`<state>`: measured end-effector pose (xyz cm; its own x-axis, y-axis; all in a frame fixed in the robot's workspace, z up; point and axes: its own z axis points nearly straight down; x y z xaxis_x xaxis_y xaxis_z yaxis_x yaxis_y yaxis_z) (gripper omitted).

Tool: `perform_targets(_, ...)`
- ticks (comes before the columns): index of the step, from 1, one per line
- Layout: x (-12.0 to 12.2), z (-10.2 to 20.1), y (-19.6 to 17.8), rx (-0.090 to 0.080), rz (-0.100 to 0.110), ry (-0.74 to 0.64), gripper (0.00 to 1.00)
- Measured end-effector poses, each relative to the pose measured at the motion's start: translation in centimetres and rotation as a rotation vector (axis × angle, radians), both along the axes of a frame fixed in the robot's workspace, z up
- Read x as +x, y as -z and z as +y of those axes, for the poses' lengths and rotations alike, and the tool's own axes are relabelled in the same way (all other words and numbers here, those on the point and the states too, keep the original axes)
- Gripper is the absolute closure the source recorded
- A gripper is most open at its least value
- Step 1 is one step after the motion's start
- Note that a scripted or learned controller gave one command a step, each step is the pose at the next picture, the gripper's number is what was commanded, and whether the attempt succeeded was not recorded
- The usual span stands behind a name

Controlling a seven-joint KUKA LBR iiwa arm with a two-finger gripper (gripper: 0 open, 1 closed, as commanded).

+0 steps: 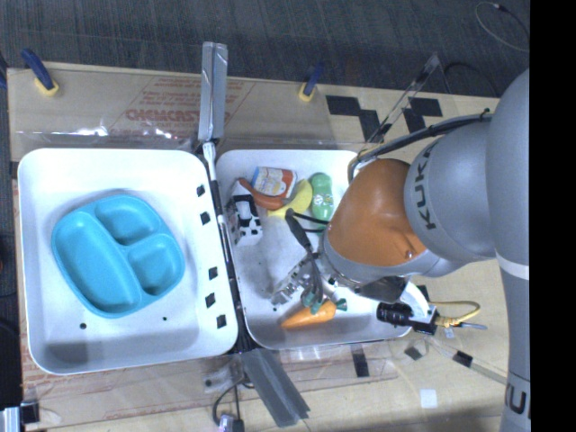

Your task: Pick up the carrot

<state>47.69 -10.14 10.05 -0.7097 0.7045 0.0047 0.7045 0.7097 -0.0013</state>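
The carrot (309, 316) lies unlifted on the right bin's (270, 331) floor, pincer (303, 288) just above it; whether it's apart or together I cannot tell.

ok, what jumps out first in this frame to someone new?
The grey arm with its orange band fills the right bin, its gripper low by the carrot at the near wall. Next, the blue divided tray sits alone in the left bin.
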Motion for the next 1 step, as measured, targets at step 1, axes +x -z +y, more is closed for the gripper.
perform_targets(1, 0.03, 6.16, -9.15, -0.002, -0.004, 0.026, 1.0)
